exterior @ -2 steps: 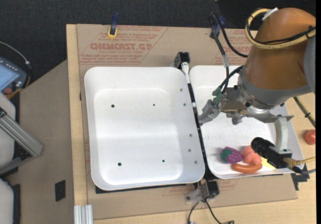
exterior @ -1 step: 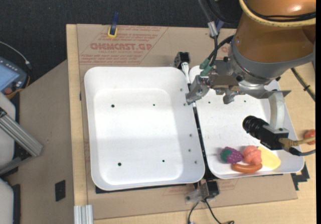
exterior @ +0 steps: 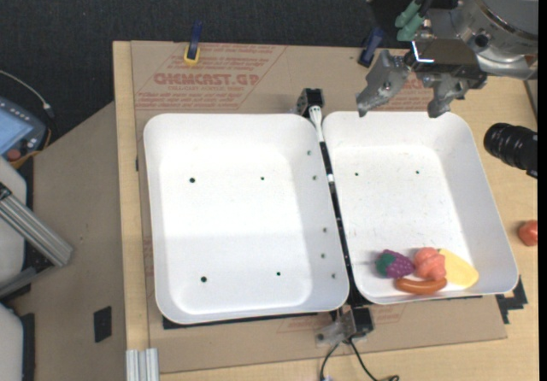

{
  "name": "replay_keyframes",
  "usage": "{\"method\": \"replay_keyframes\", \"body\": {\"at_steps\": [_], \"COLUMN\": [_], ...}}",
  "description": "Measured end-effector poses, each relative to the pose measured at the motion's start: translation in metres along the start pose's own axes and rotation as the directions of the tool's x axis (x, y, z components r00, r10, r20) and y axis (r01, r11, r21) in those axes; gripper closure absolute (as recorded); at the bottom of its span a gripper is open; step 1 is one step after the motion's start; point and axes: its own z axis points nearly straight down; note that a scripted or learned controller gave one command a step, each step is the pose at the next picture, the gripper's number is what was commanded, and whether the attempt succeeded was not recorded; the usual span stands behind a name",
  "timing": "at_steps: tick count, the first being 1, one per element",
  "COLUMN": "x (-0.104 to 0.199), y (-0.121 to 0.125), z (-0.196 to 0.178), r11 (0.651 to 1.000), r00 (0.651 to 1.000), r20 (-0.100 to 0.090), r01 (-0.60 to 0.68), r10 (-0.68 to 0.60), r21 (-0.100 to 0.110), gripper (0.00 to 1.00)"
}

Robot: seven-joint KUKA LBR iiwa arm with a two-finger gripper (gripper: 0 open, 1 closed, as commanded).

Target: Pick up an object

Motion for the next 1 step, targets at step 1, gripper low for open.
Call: {"method": "replay_keyframes", "body": {"at_steps": [1], "x": [-0.0415], "y": [-0.0081], "z": [0.2591], "r11": [0.999], "r00": [1.000], "r20": [0.006], "r01": [-0.007], "r10": [0.007], "r21": [0.036], "gripper": [0.00]}}
